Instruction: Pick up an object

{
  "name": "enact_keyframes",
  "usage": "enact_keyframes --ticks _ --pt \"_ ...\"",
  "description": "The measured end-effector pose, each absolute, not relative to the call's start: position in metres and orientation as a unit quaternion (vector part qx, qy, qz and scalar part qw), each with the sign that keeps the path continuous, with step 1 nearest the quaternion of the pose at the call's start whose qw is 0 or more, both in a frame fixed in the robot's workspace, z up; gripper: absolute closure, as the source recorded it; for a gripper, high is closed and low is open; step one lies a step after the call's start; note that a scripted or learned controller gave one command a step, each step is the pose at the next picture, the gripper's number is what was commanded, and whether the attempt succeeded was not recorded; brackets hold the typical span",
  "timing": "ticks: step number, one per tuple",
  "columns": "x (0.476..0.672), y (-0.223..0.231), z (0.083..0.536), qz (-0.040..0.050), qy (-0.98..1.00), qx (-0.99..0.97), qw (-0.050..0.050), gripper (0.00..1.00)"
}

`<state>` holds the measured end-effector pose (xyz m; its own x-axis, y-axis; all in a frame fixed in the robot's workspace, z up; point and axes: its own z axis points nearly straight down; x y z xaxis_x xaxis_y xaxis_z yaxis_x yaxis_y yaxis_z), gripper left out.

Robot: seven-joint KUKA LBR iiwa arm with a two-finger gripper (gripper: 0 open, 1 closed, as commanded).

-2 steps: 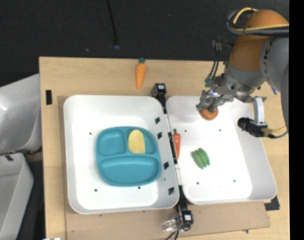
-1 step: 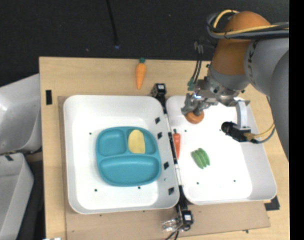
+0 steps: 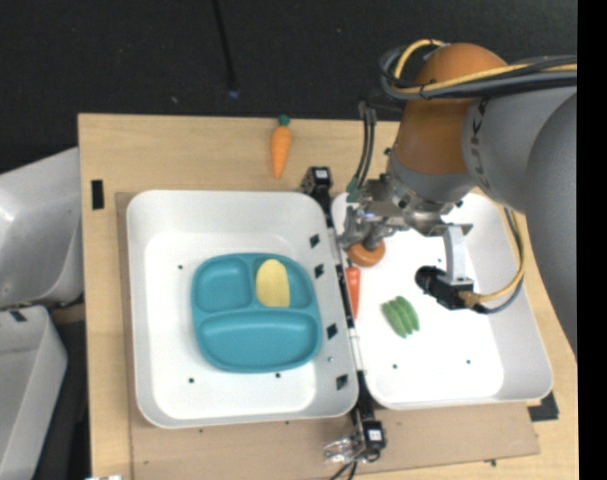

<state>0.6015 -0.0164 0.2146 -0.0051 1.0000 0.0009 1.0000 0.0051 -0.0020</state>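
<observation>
The gripper (image 3: 366, 236) hangs low over the left edge of the right bin (image 3: 483, 368), directly above a small round orange object (image 3: 364, 254) that touches it at six o'clock. Whether the fingers are wide or narrow I cannot tell. A slim orange-red carrot (image 3: 353, 290) lies just below, long axis twelve-to-six. A green pod (image 3: 401, 316) rests toward four o'clock.

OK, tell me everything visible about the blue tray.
The blue tray is a rounded, divided plate that looks like teal plastic, with three compartments: two small ones at the far side, one wide one nearer. It lies flat in the middle of the left bin. A pale yellow oval object rests in its far right compartment.
</observation>
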Motion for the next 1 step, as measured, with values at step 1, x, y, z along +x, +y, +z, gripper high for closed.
enact_keyframes --ticks 1 --pt "0.5763 0.0317 0.2156 0.0002 -0.709 -0.705 0.001 1.00"
